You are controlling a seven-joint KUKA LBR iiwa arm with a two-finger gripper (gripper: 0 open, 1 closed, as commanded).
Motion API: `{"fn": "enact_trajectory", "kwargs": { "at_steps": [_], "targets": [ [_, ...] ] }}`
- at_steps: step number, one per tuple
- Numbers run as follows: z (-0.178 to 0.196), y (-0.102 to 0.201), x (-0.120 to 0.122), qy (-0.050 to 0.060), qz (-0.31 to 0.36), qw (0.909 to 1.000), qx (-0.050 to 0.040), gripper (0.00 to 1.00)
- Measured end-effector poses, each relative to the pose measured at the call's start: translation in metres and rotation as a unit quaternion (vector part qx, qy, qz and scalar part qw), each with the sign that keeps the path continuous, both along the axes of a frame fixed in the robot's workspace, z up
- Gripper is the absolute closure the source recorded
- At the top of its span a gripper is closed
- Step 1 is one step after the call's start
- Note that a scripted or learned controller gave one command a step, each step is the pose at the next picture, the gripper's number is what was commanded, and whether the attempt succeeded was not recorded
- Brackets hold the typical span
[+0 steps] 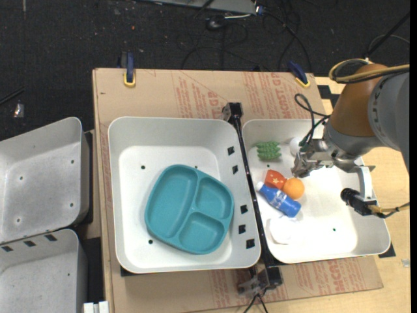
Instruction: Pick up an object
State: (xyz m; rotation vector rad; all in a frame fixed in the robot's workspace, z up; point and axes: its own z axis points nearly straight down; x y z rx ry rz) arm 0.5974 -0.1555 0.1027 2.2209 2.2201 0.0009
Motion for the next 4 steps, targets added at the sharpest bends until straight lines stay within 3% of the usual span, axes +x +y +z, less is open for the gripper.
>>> {"fn": "enact_trajectory", "kwargs": {
  "at_steps": [3,4],
  "targets": [
    [0.162,0.009,0.013,-0.003,0.002,1.0000,-0.0008,1.00],
    [0.167,0.062,0.006,0.000,0.004,1.0000,0.0011,1.00]
  ]
}}
